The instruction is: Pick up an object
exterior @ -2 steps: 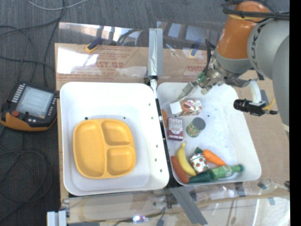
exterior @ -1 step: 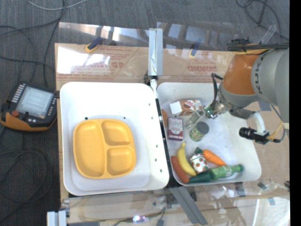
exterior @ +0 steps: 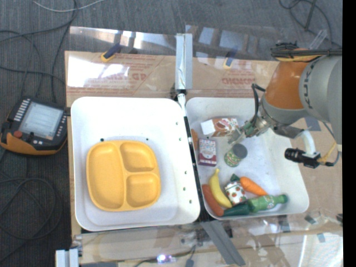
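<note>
Jaws (exterior: 240, 135) low in right bin (exterior: 278, 154), beside carton (exterior: 220, 127)

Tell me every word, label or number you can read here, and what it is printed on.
No text here reads clearly.
Red print on the clear sheet behind the bins: reversed and blurred.
Red box: label too small.
Round can: too small.
Packet by the claw: blurred.
Green bottle: label unreadable.
Handheld screen: washed out.
</note>
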You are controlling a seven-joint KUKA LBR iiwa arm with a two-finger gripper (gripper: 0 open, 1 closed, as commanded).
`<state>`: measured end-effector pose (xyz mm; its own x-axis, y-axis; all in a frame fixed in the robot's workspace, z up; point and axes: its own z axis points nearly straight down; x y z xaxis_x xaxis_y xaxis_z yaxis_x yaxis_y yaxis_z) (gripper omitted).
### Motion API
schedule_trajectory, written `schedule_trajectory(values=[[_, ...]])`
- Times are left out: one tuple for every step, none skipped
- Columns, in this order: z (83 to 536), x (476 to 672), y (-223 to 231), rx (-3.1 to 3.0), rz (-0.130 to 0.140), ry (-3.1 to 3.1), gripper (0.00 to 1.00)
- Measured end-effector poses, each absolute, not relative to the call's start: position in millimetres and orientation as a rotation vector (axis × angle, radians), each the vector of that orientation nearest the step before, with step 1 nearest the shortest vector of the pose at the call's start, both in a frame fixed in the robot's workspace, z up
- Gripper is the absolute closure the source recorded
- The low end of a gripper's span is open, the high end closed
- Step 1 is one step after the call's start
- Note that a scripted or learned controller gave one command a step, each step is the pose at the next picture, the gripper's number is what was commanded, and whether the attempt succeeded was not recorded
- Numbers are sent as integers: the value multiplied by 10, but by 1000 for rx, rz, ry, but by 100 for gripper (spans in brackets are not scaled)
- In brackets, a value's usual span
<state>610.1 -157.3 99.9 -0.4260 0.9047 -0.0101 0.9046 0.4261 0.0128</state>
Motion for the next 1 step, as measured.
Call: schedule_trajectory(values=[[997,6099,-1573,1675,8,2640,0]])
